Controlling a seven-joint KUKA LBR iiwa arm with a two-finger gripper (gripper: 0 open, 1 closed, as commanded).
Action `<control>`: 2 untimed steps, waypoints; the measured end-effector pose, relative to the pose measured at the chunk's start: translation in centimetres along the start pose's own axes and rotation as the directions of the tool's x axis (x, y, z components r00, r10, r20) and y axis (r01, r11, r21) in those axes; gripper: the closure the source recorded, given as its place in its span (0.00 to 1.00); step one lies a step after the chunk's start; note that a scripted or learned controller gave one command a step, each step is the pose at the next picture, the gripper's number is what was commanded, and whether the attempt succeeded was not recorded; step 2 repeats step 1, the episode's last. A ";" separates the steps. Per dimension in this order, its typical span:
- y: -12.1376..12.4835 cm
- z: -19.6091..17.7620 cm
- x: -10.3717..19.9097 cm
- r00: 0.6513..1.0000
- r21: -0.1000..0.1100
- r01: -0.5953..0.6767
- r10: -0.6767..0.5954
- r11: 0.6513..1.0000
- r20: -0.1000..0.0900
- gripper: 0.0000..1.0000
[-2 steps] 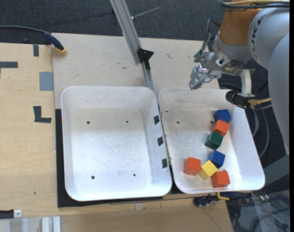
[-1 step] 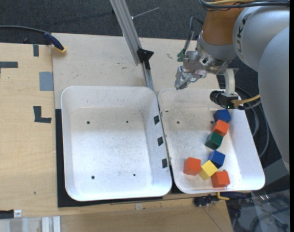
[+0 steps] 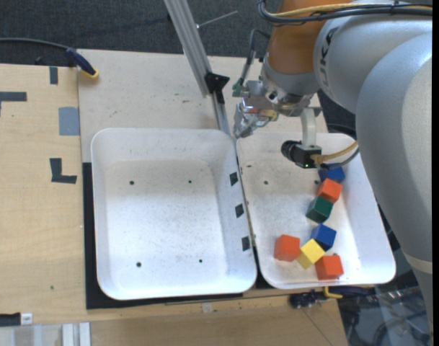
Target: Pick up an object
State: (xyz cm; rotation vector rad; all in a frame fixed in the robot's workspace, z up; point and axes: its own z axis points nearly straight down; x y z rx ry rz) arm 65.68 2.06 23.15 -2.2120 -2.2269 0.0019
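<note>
The gripper (image 3: 245,123) hangs at the far end of the bins, right over the spot where the two rims meet. It is small and cluttered with metal parts from here, and I can't tell whether it is released or clenched. Nothing can be seen held in it, and no block lies near it.

The arm (image 3: 370,56) comes in from the right, big and grey, filling the upper right corner. Its orange band (image 3: 306,6) sits just above the wrist, and the wrist points down and leftward toward the bin edge. A black fitting (image 3: 300,153) with a cable hangs beside the wrist, over the far part of the right bin (image 3: 273,193).

The blocks are all in the right bin, well apart from the gripper. Along the right wall run a blue block (image 3: 335,172), an orange block (image 3: 330,189) and a green block (image 3: 320,209), each touching the next. Nearer the front lie a second blue block (image 3: 324,235), a red-orange block (image 3: 287,248), a yellow block (image 3: 311,252) and another orange block (image 3: 329,266), clustered close together.

The left bin (image 3: 161,215) sits just beside the right one. A slanted metal pole (image 3: 194,49) crosses behind the bins.
</note>
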 end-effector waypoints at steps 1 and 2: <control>-1.1 -0.9 5.8 1.000 -0.001 0.001 -0.001 1.000 -0.001 1.00; -1.1 -0.9 5.8 1.000 -0.001 0.001 -0.001 1.000 -0.001 1.00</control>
